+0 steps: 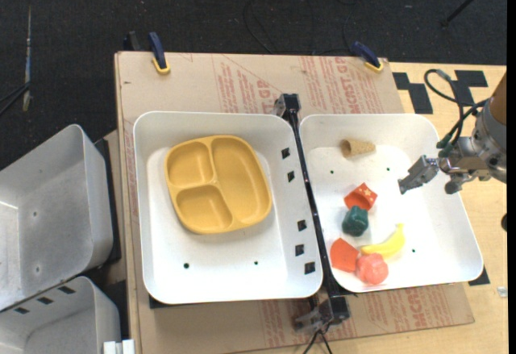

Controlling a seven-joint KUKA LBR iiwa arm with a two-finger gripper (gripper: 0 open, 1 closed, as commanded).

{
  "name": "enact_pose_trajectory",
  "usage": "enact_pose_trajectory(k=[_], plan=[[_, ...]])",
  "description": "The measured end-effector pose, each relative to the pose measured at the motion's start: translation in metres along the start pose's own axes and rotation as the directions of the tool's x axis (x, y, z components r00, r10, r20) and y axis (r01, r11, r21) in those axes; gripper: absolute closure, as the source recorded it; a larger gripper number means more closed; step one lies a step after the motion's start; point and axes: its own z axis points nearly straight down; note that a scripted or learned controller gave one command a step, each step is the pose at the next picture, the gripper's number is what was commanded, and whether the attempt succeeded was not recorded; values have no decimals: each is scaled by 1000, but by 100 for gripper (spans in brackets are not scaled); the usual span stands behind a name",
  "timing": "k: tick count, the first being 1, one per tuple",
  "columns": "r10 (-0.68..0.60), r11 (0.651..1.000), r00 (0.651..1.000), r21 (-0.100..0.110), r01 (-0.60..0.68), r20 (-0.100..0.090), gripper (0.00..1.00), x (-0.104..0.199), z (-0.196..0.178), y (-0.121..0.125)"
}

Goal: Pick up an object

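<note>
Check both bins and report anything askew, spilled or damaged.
Nothing stands out. The yellow divided plate lies flat in the left bin, slightly rotated. In the right bin, the toys are loosely clustered: red block, green piece, banana, pink ball, and a cork-like piece apart.

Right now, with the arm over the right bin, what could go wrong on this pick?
The red block, green piece, banana and pink pieces lie packed together, so a descent may nudge neighbours or catch two. The gripper sits near the right bin's far wall, well off the cluster, and may close on nothing.
</note>
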Motion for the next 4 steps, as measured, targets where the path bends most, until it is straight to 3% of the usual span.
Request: enact_pose_trajectory(k=[2, 3, 4], plan=[[3, 1000, 1000, 6, -3, -2, 0, 5, 114, 7], [5, 1000, 1000, 0, -5, 0, 0, -3, 159, 8], [2, 1000, 1000, -4, -2, 0, 100, -2, 147, 9]])
